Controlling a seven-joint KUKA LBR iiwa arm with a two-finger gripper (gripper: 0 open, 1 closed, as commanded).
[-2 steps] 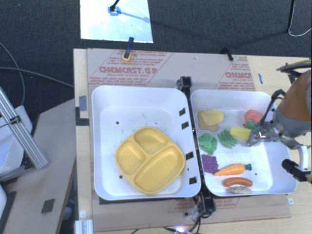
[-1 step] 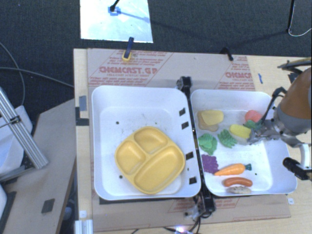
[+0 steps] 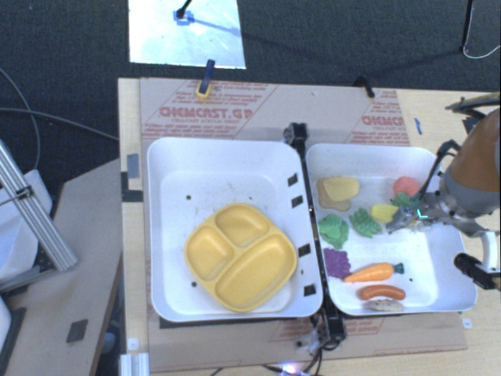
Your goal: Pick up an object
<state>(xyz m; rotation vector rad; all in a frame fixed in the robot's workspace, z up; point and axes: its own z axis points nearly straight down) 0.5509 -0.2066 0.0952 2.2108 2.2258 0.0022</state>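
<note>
The gripper (image 3: 405, 216) sits low in the right bin (image 3: 337, 159), seemingly just beside the lemon (image 3: 383, 211); carrot (image 3: 369, 272) nearer the camera, divided plate (image 3: 239, 254) far left.

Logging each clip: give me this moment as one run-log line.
arm: reaching in from right | end effector: low in right bin, beside yellow toy | grasp: unclear | left bin: yellow divided plate

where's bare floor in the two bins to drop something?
Left white bin: bare floor behind the yellow three-compartment plastic tray and along its left wall. Right white bin: crowded; only a small patch between the orange toy carrot and the right wall, below the gripper.
</note>
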